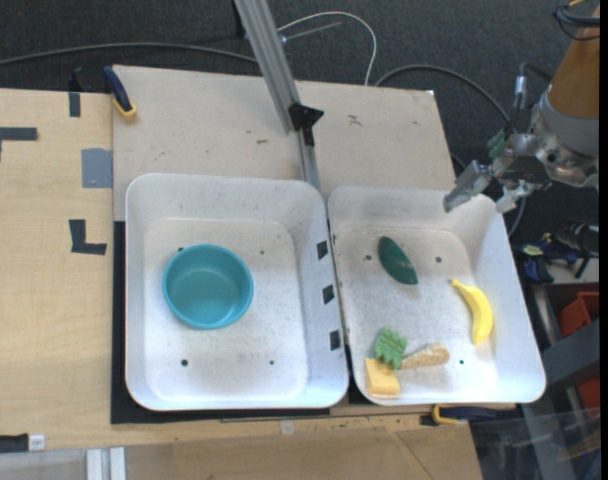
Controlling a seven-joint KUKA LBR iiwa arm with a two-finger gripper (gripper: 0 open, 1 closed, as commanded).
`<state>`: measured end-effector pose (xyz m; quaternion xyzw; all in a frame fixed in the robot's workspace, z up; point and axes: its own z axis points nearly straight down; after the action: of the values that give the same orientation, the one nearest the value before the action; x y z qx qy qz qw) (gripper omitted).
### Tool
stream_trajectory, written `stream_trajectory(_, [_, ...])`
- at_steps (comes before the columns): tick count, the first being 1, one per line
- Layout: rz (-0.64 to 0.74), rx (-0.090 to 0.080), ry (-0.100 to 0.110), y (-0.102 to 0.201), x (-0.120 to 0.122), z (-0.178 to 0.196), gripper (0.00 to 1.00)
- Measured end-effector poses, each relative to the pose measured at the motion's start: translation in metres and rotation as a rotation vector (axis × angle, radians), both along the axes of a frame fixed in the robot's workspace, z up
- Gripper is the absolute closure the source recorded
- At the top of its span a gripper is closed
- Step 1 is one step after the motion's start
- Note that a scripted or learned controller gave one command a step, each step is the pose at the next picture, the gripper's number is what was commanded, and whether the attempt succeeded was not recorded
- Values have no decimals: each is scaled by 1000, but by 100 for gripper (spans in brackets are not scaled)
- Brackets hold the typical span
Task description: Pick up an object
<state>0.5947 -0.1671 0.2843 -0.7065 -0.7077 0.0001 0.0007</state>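
My gripper (477,199) hangs over the far right corner of the right bin (504,268), open, with nothing between its fingers. The right bin holds a dark green oval object (396,259) near its middle and a yellow banana (474,310) by the right wall. At the bin's front lie a green leafy toy (389,346), a tan stick-shaped piece (425,357) and a yellow block (381,378). The gripper is up and to the right of the dark green object, apart from it.
The left bin (144,268) holds a teal bowl (208,286). A grey metal pole (274,58) slants across the back, ending near the divide between the bins. Cables (404,73) run behind the bins. A yellow-tipped clamp (120,95) lies at the board's far left corner.
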Motion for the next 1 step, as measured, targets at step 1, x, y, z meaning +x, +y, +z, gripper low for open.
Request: stream_trajectory(1, [0,0,0,0,0,0,0])
